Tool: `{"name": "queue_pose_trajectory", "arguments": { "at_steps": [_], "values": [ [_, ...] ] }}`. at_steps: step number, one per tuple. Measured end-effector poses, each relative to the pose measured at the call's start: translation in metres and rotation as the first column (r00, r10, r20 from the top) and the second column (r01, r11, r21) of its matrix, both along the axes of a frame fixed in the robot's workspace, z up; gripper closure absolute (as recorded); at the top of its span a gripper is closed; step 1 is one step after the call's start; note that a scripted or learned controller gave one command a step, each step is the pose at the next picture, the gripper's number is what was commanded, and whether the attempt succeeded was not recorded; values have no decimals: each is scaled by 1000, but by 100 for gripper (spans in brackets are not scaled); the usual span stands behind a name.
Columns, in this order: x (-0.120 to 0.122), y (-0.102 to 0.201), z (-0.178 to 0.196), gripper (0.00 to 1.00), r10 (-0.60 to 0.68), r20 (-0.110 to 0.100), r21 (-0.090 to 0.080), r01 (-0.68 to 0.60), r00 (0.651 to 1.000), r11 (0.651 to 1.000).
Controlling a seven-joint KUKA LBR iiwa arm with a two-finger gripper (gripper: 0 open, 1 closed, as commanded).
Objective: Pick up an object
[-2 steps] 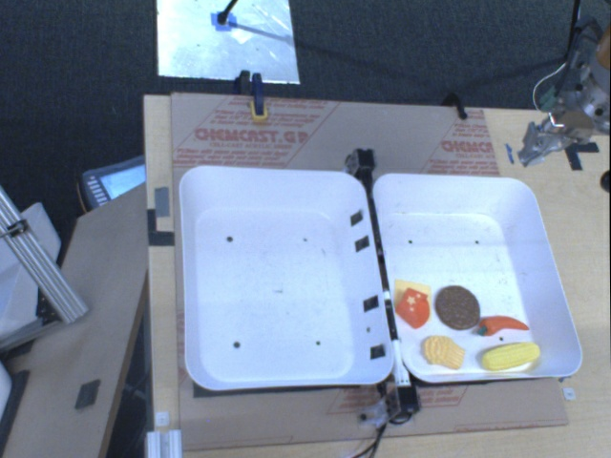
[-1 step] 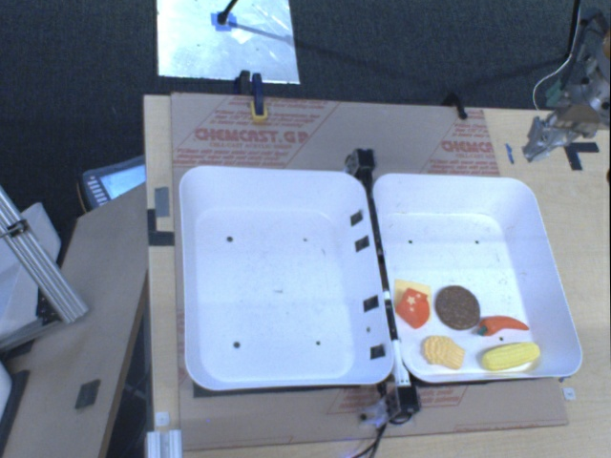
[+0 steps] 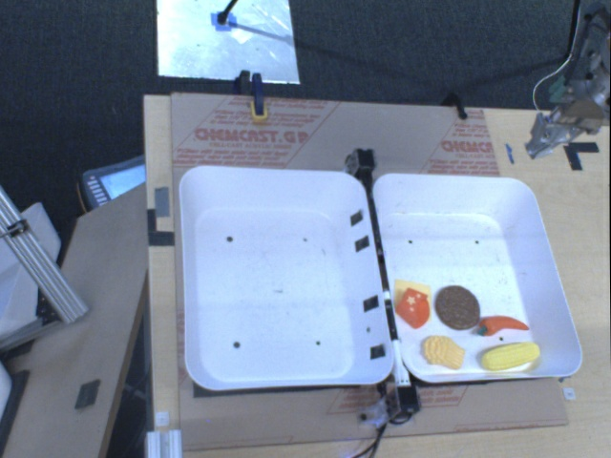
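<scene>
A tan cardboard-covered counter [image 3: 286,127] on dark carpet carries two shallow white plastic bins. The right bin [image 3: 535,218] holds toy food at lower right: a pizza slice [image 3: 412,304], brown round cookie [image 3: 457,306], red chili [image 3: 502,325], and yellow corn cob [image 3: 510,356]. The end effector [image 3: 549,141] hovers at upper right; its grip state cannot be told.

2 bins [image 3: 277,198] smooth glossy white plastic, bench [image 3: 315,127] matt brown printed cardboard, far-left sheet [image 3: 224,27] shiny foil-like, floor [image 3: 76,65] dark rough carpet.
</scene>
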State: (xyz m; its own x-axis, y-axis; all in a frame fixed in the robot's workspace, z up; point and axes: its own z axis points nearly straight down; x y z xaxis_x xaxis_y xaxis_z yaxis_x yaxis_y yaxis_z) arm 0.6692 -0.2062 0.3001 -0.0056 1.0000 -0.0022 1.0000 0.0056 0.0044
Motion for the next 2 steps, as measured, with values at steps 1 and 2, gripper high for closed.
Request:
{"name": "queue_pose_trajectory", "arguments": {
  "at_steps": [1, 2],
  "values": [
    [0, 0, 9, 100, 0, 0, 0, 0, 1000, 1000],
    [0, 0, -11, 100, -1, -2, 0, 1, 1000, 1000]
  ]
}}
